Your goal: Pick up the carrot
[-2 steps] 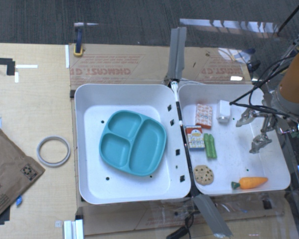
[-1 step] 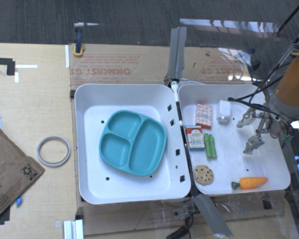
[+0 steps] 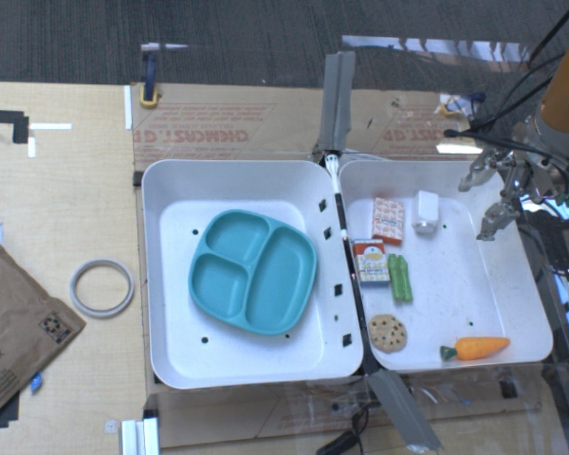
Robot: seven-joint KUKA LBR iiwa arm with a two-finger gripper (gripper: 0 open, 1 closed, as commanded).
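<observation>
Carrot [image 3: 476, 348] unobscured; claw [image 3: 493, 197] fingers indistinct.

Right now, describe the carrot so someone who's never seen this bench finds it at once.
Take the right bin of the two white ones. Go to its near right corner: the carrot lies there on its side, apart from everything else, with the cookie to its left. It is the one orange thing in that bin, tapered, with a small green stub at its left end.

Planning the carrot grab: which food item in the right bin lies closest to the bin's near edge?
The carrot, orange with a green top, lying in the near right corner. The cookie sits slightly farther back and left; the boxes lie deeper in.
</observation>
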